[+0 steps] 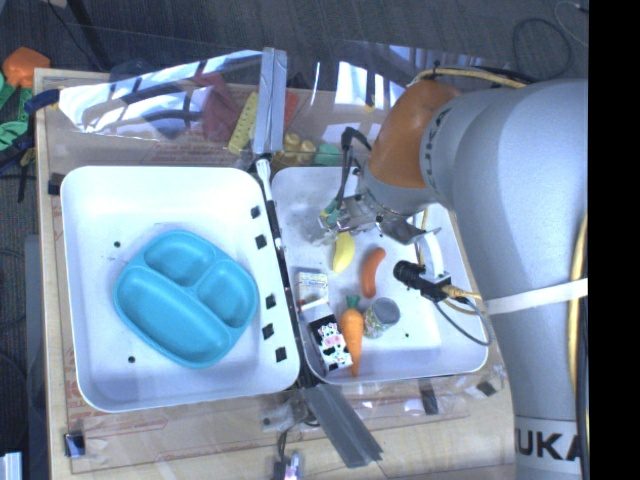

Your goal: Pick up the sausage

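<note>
The sausage point(371, 270) is a short orange-red link lying near the middle of the right bin point(455, 343), free of the gripper. My gripper point(346, 222) hangs low over the bin's back part, just up and left of the sausage. It sits right above a yellow banana-shaped piece point(342, 254) that lies beside the sausage on its left. The wrist hides what is directly under the gripper.
In the right bin's front lie a carrot point(352, 334), a small grey can point(381, 315), a cow-print carton point(329, 341) and a small white packet point(312, 287). The left bin point(85, 208) holds a blue divided plate point(187, 294). The arm covers the right bin's right side.
</note>
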`<state>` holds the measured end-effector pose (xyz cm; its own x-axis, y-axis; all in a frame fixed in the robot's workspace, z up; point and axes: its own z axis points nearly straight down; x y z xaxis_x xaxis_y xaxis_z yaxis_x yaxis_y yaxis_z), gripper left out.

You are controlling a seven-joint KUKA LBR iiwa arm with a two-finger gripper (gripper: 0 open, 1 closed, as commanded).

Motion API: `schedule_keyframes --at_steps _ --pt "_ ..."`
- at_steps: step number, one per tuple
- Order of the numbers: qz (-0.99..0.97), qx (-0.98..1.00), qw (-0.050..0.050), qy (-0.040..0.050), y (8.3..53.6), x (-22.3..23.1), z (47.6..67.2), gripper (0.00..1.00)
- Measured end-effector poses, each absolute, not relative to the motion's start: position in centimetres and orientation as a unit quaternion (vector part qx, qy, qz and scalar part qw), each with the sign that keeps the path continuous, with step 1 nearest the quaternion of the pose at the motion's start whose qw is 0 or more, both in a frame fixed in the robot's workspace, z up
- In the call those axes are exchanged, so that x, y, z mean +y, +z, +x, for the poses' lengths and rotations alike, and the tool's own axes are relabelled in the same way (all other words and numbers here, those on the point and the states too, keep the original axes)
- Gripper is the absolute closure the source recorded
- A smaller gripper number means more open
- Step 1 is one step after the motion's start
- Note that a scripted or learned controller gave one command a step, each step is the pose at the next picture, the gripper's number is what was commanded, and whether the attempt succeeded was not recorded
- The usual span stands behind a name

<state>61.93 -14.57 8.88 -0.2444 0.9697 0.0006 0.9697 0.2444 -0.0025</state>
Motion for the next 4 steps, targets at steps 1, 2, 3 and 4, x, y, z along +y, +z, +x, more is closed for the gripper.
schedule_keyframes --at_steps 1,2,3,4 --pt "-0.615 -0.789 0.000 0.0006 22.2 -18.1 58.3 1.00" --pt "-0.673 -0.740 0.003 0.0023 12.4 -9.7 56.6 1.00" --pt "-0.633 -0.774 0.001 0.0010 26.5 -10.7 58.2 1.00" --pt "-0.440 -0.898 0.001 0.0007 28.1 -13.5 56.7 1.00"
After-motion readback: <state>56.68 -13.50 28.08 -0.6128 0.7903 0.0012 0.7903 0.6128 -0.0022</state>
